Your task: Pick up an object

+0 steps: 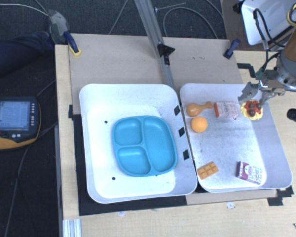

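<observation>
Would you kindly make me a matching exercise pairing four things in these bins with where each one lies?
Things:
1. blue divided plate
2. orange ball
3. waffle-like biscuit
4. red and yellow toy

Places:
A. near front edge of the right bin, on its left side
B. far right corner of the right bin, beside the hand
C. middle of the left bin
D. left side of the right bin, just in front of the tan pear-shaped toy

Pairs: 1-C, 2-D, 3-A, 4-B
</observation>
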You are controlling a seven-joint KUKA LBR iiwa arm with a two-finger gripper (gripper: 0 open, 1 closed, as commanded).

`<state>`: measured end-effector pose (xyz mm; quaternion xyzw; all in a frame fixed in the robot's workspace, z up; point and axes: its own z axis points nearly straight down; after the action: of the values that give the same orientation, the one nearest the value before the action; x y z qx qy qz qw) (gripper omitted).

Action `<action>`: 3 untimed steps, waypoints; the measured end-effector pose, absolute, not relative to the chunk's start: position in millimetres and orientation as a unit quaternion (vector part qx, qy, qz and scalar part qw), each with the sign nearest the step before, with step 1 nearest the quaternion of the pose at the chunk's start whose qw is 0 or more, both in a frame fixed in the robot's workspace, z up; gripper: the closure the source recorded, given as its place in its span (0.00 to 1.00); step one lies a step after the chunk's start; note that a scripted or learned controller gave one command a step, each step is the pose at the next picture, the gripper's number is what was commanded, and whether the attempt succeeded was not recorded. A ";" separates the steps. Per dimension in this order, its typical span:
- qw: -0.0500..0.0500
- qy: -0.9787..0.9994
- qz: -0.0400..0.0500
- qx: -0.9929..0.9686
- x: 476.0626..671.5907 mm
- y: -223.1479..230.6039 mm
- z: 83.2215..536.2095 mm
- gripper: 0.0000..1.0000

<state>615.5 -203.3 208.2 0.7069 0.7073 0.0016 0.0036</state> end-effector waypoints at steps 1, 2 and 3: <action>0.004 0.708 0.002 0.707 617.0 -203.4 263.4 1.00; -0.002 0.709 0.000 0.705 604.0 -145.0 250.8 1.00; -0.001 0.709 0.001 0.705 598.7 -93.2 256.7 1.00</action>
<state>598.7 -93.2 256.7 0.7050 0.7092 0.0007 -0.0013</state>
